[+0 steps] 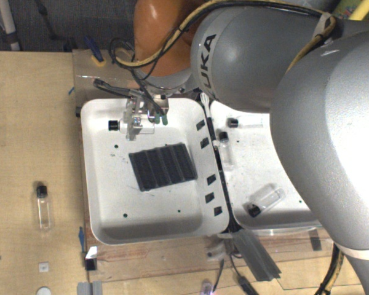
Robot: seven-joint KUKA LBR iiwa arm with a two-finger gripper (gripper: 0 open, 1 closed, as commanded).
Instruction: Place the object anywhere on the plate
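The plate (pixel 163 166) is a black ribbed rectangle lying flat in the middle of the left bin (pixel 104 220). My gripper (pixel 135 123) hangs over the back of that bin, just behind the plate's far left corner. A clear vial (pixel 149 128) lies crosswise between the fingers, and its black cap (pixel 113 125) sticks out to the left. The gripper is shut on this vial. The vial is beyond the plate's far edge, not over the plate.
In the right bin (pixel 283 217) lie a clear vial with a black cap (pixel 264 200) near the front and two more small vials (pixel 224 147) near the divider. Another vial (pixel 43 206) lies on the wooden bench left of the bins. The arm covers the upper right.
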